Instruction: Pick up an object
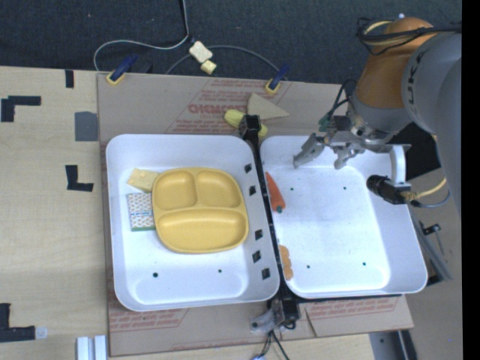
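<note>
My gripper (322, 158) hovers over the far side of the right bin (352, 276), its two fingers spread open with nothing between them. An orange carrot-shaped object (274, 191) lies against that bin's left wall, to the left of the gripper and a little nearer. A small orange-brown piece (285, 262) rests lower along the same wall. In the left bin (180, 287) sit a yellow divided plate (200, 209), a small patterned card (139, 211) and a pale yellow piece (140, 178) beside the plate.
Black clips (259, 235) run along the divider between the bins. Yellow and tan scraps (251, 111) lie on the cardboard behind the bins, with a cable and blue clamps (120, 70) further back. The right bin's floor is bare white in the middle.
</note>
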